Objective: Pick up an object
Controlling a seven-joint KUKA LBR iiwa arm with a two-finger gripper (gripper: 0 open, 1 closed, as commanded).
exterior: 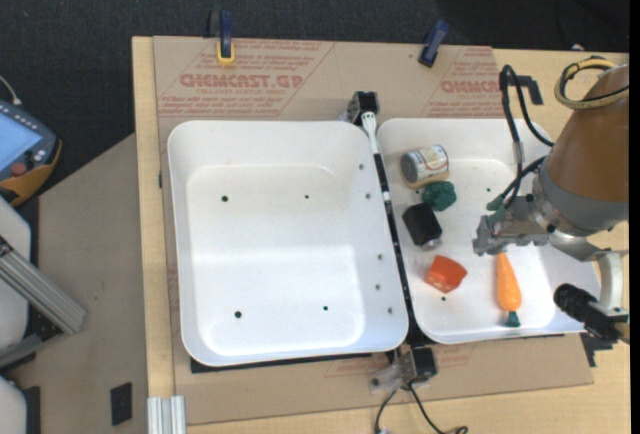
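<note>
Brown cardboard (300,72) printed with red lettering covers the bench under two shallow white plastic bins, and dark carpet lies beyond it. From my remote seat I see the grey two-finger gripper (497,232) low over the right bin (470,322), but I cannot tell how it is set. Just below it lies an orange plastic carrot with a green tip (508,286). Further left sit a red-orange block (446,273), a black rounded object (422,224), a dark green lump (438,194) and a small labelled tin can (425,162). Beside all this is the left bin (190,252).
</note>
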